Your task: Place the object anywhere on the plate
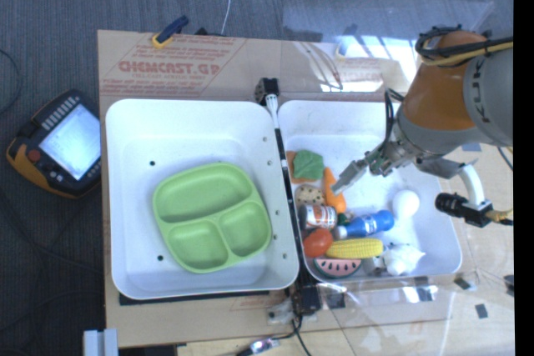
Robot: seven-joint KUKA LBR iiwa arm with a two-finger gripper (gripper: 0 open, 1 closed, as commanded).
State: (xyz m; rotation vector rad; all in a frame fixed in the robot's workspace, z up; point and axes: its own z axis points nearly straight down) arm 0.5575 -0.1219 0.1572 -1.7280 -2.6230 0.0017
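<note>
A light green divided plate [213, 215] lies in the left bin [133, 137] with nothing on it. The gripper [345, 178] reaches down and to the left from the grey and orange arm into the right bin [359, 125]. Its tip is just above an orange carrot [335, 194] at the edge of a toy food pile. Around the tip lie a green leafy piece [307, 165], a round cookie [309, 196] and a small can [320, 217]. Nothing shows held at the tip.
The pile in the right bin also holds a blue bottle [369, 223], a corn cob [355, 248], a tomato [317, 243], a watermelon slice [338, 267] and a white egg [406, 203]. A teach pendant [57, 144] lies left of the bench.
</note>
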